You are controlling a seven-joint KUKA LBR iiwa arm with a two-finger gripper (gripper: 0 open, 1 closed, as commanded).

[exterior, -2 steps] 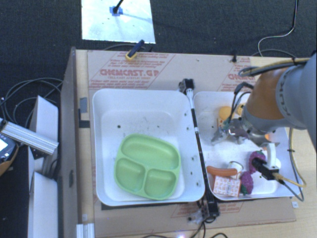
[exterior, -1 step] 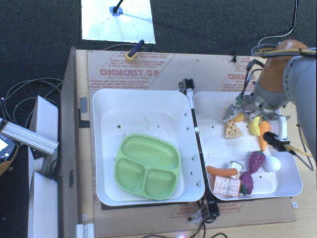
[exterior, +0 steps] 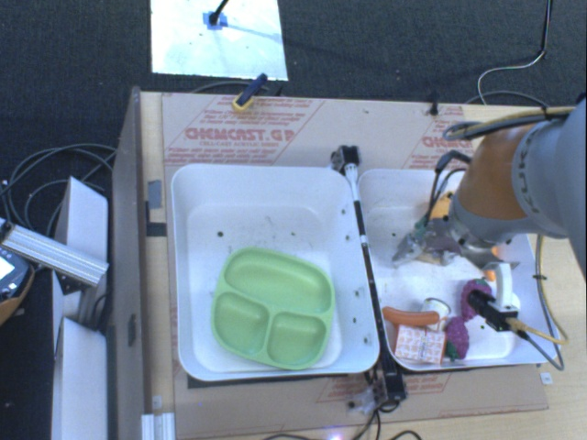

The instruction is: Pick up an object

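Note:
My gripper [exterior: 406, 250] is low over the middle of the right bin [exterior: 390, 200], pointing left toward the divider, with the grey arm and its orange band coming in from the right. Nothing shows between its tips. Toward the near side of the bin lies a reddish sausage [exterior: 412, 317]. A checked waffle piece [exterior: 422, 345] sits by the front wall. A purple grape bunch [exterior: 456, 336] is beside it, and a second purple piece [exterior: 474, 295] lies further right. A small white ring [exterior: 437, 304] rests near the sausage.
The left bin [exterior: 197, 209] holds a green divided plate [exterior: 272, 307] in its near half. A black rail [exterior: 360, 232] runs between the two bins. A yellow-and-blue tool [exterior: 249, 93] lies on the board behind the bins.

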